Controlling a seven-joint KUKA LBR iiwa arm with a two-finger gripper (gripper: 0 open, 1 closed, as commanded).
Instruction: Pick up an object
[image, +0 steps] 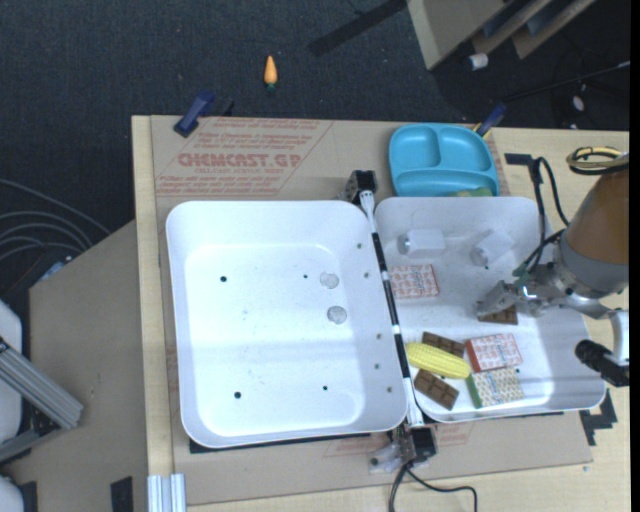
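At the right of the frame, the gripper (497, 303) hung low in the right white bin (560, 400) — beside a small brown block (505, 316); whether its fingers gripped it, I couldn't tell — lifting would show.

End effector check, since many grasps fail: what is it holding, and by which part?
Cannot be told. The end effector sits low in the right white bin, over a small brown block, its tips too blurred to judge.
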